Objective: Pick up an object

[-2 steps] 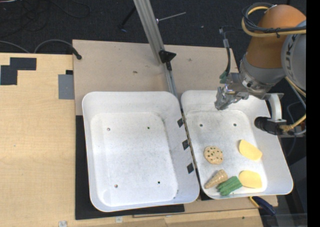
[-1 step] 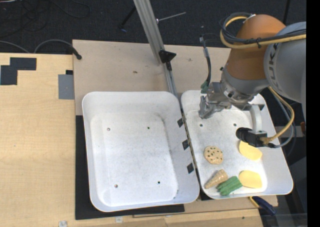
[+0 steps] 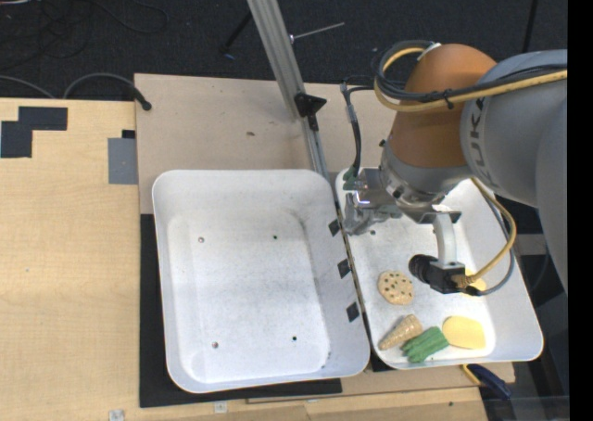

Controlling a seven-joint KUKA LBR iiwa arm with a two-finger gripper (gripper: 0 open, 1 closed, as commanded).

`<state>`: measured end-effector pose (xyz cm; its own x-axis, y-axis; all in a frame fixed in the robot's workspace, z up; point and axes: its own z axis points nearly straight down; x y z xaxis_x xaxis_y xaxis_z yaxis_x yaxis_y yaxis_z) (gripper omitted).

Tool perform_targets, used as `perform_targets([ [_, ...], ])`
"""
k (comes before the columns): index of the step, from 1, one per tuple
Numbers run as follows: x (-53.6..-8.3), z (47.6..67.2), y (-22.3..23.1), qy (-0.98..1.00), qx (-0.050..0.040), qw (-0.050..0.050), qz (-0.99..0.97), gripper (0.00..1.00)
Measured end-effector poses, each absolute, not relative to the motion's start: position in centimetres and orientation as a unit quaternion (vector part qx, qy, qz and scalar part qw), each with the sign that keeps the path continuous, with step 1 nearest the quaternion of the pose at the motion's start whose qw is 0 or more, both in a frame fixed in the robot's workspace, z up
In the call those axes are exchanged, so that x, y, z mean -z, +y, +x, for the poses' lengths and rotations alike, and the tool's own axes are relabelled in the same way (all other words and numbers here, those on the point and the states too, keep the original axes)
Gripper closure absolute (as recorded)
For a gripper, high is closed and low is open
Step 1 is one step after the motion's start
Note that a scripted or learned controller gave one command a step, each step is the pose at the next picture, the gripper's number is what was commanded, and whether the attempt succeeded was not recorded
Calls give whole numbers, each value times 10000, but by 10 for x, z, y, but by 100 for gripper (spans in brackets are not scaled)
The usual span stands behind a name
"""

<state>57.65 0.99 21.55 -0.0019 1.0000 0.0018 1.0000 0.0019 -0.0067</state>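
In the right bin [image 3: 515,315], near its front, lie a round chocolate-chip cookie [image 3: 396,287], a tan waffle cone [image 3: 400,331], a green leafy piece [image 3: 426,345] and a yellow lemon-like piece [image 3: 464,332]. My gripper [image 3: 359,213] hangs low over the back left part of that bin, close to the wall shared with the left bin. It sits behind the cookie and apart from it. The orange band and grey wrist [image 3: 435,122] hide much of the back of the right bin. Nothing shows held in the gripper.
The left bin [image 3: 241,271] stands beside the right one, their walls touching with black clips [image 3: 345,267] along the seam. A slanted aluminium post [image 3: 278,48] rises behind the bins. A black sensor with a yellow cable [image 3: 443,274] hangs off the wrist.
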Motion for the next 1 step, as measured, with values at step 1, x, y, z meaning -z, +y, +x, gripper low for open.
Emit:
perform_targets([
  [1,-215,555,54,-7083,-17,29,-7059,100],
])
